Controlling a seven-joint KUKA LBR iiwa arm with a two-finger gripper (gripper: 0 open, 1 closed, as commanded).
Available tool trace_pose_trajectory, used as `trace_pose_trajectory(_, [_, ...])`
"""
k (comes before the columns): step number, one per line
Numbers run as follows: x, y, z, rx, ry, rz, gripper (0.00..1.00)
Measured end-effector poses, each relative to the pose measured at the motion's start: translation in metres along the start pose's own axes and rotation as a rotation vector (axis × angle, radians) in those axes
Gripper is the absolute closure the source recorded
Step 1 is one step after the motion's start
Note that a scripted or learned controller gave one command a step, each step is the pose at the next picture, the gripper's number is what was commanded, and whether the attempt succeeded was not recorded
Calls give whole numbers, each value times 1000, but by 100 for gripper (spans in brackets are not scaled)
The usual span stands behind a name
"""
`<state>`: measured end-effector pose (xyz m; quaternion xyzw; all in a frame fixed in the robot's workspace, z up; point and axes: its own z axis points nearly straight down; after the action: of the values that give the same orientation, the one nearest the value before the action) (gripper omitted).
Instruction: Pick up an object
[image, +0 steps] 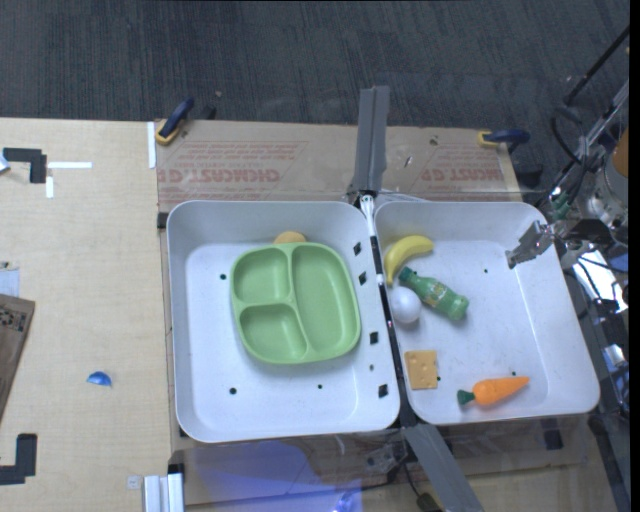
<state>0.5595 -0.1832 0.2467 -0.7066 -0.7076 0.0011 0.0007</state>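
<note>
End effector (528, 246) at right bin's far right rim, finger state indiscernible; best candidate: orange plastic carrot (497, 390), isolated near front wall—descend centred, straddle across narrow width, avoid square cracker (422, 369).

The arm's wrist (598, 205) is a pale grey and white block strung with thin black cables, a sliver of orange showing above it, and its pincer (524, 247) ends in a slim dark grey metal piece.
</note>
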Motion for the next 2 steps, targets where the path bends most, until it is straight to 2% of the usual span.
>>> trace_pose_trajectory(1, [64,8,125,0,1,-203,0])
trace_pose_trajectory(2, [72,19,154,-4,-6,-214,0])
